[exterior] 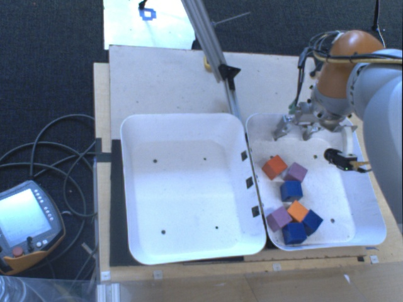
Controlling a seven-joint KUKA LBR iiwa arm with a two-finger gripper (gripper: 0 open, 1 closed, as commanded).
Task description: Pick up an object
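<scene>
Blocks sit bunched at right bin's (359,206) front edge, farthest from gripper (303,129): blue block (294,233), second blue block (312,221), orange block (298,211), purple block (278,218). Closer to it I see third blue block (291,190), second purple block (296,172), and second orange block (274,167) nearest. Gripper hangs over bin's far end; I can't tell whether it's open or closed.

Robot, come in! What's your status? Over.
Gripper over right bin's far end. Orange block nearest, not gripped. Nothing between them.
</scene>
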